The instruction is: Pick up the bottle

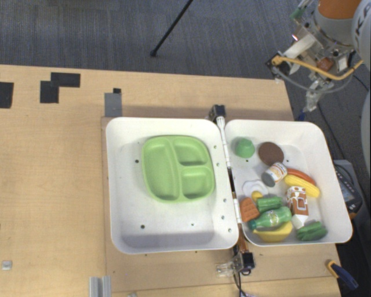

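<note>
A green bottle [271, 218] lies on its side near the front of the right bin [324, 145], resting among toy foods and partly on a yellow banana [275, 233]. My gripper [311, 98] hangs above the bench just beyond the right bin's far right corner, well apart from the bottle. The grey wrist with its orange band [339, 7] is at the top right of the view, with yellow cables around it. Nothing shows in the gripper.
The right bin also holds a green ball [244, 147], a brown disc [270, 152], a small can [274, 173], a carrot, a second banana, a white carton [298, 203] and green vegetables. The left bin [124, 232] carries a green divided plate [177, 167].
</note>
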Tool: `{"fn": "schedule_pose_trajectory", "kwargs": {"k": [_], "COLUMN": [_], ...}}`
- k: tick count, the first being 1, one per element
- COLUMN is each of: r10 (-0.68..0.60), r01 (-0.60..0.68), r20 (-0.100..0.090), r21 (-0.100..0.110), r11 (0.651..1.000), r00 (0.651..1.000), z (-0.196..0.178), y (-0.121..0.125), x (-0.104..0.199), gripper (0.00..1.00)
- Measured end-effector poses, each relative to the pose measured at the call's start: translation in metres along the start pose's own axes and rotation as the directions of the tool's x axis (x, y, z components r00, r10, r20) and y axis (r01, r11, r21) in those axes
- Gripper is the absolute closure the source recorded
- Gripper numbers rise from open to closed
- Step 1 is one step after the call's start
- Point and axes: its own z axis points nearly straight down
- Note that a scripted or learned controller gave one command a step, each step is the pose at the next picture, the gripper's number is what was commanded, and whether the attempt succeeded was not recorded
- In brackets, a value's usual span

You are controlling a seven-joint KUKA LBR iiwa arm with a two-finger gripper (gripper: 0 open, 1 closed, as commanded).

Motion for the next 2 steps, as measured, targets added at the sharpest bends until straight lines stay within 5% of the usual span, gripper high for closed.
{"fn": "schedule_pose_trajectory", "kwargs": {"k": [1,2], "r10": [0.350,0.352], "r01": [-0.350,-0.352], "r20": [-0.001,0.002], "r21": [0.001,0.001], "r11": [0.937,0.936], "r00": [0.937,0.936], "z": [-0.043,0.008], "y": [-0.041,-0.042], "x": [0.013,0.017], "gripper": [0.00,0.00]}}
